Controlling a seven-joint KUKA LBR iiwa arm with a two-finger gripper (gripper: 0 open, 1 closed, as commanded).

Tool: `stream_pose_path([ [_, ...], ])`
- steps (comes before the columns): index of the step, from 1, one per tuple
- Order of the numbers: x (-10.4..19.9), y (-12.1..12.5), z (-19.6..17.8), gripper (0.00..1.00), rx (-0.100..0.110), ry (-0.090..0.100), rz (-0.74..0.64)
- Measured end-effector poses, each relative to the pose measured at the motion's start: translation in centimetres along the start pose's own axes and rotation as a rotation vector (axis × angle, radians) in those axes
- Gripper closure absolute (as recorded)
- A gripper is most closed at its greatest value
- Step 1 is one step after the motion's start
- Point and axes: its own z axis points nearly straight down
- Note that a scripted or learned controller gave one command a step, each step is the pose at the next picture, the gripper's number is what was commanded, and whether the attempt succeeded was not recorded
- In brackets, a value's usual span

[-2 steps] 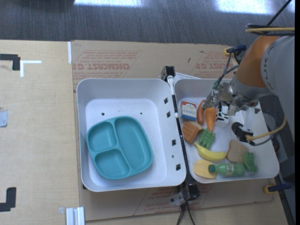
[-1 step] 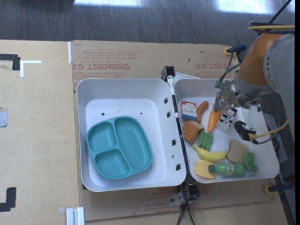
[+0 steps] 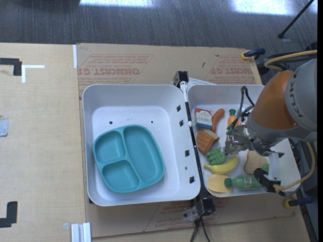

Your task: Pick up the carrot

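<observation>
The carrot is a small orange piece with a green top. It lies in the right bin, near the middle of it, partly hidden by the arm. My gripper hangs just in front of the carrot, over the bin's middle, above the green broccoli. The grey wrist and its orange band cover the bin's right half. Nothing can be made out in the gripper.
A red-orange sausage, a small carton, a brown wedge, a banana, a green bottle, a yellow chip and a bread slice crowd the right bin. The left bin holds a teal divided plate.
</observation>
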Motion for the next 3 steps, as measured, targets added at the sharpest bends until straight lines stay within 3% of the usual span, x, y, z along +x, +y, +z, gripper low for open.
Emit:
stream_pose_path([
  [2, -0.1, 0.3, -1.7, 1.0, -0.002, -0.001, 0.009],
  [3, 0.9, 5.9, 0.0, 1.0, -0.001, -0.002, 0.132],
])
